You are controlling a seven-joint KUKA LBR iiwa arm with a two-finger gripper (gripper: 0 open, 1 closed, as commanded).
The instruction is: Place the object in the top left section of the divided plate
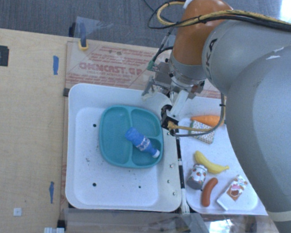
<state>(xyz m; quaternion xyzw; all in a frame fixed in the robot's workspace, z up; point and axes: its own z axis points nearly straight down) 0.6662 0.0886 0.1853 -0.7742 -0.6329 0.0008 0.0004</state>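
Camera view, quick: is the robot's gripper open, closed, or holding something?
Gripper: cannot be told from here; it hangs by the teal plate's upper edge.

Robotics lab, plywood bench (20,126), two white bins (75,147), loose cables (162,6)

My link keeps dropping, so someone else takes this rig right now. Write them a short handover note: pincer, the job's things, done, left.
Pincer: above the far rim of the left bin, by the plate's upper right corner; nothing seen held in it.
Blue bottle: on its side on the teal divided plate, lower right part, apparently across a divider.
Done: bottle is on the plate.
Left: it is not in the top left section; pick it up and set it there.
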